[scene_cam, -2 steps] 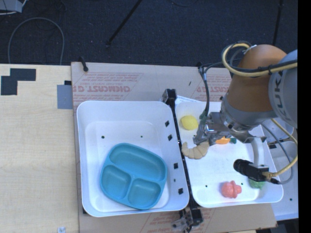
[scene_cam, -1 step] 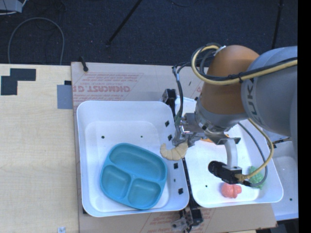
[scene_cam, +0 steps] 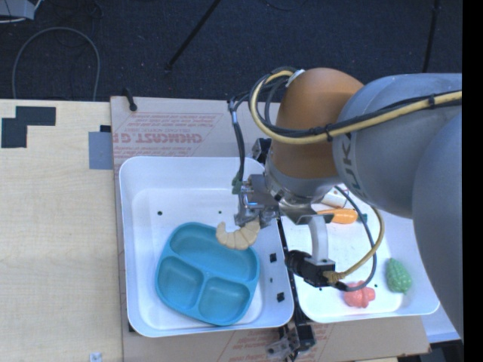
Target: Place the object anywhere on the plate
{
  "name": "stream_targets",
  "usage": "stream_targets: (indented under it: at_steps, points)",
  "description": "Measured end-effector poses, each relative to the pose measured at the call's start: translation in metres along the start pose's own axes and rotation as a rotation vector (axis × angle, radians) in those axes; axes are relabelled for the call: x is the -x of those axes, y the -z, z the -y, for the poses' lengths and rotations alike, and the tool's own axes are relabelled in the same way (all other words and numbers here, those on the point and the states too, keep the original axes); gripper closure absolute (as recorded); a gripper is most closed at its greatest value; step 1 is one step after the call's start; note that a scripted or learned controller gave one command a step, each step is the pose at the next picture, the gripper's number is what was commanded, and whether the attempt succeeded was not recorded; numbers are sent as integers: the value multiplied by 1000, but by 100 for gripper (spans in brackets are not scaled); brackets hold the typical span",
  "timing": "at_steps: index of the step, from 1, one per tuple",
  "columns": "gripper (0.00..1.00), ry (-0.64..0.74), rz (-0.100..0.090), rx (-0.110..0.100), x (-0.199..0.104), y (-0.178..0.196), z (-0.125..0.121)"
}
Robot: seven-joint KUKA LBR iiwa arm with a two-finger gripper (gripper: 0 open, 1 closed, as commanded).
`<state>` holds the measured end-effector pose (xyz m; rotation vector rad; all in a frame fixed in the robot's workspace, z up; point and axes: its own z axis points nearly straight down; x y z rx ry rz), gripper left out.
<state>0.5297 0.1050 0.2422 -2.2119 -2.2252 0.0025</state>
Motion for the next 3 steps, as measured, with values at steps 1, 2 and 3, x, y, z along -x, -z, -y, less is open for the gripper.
stream_targets:
  at_steps: [1,2,3]
  points:
    - [100,0,0,1,-57,-1,-11]
    - [100,-2,2,-3,-100,-13,-2]
    - [0,-3,4,-2,-98,-12,-3]
